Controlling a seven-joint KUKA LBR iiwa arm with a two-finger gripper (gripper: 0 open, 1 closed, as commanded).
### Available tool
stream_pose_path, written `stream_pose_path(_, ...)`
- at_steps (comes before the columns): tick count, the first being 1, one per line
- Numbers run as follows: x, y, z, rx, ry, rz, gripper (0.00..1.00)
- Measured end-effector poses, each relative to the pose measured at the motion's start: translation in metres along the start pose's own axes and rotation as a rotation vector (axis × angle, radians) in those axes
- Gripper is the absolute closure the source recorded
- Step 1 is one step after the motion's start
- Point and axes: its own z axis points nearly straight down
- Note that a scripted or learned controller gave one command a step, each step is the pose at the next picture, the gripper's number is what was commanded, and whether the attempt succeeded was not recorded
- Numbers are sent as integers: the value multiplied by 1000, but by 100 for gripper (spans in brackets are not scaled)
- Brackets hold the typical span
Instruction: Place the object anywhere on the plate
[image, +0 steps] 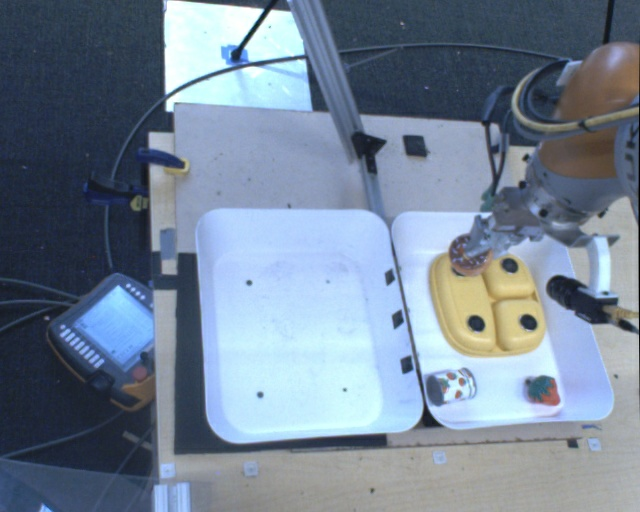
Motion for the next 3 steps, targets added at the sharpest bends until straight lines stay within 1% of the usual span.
stream_pose_path(2, 103, 38, 29, 2, 0, 1, 100)
stream_pose_path(3, 152, 50, 22, 0, 1, 1, 100)
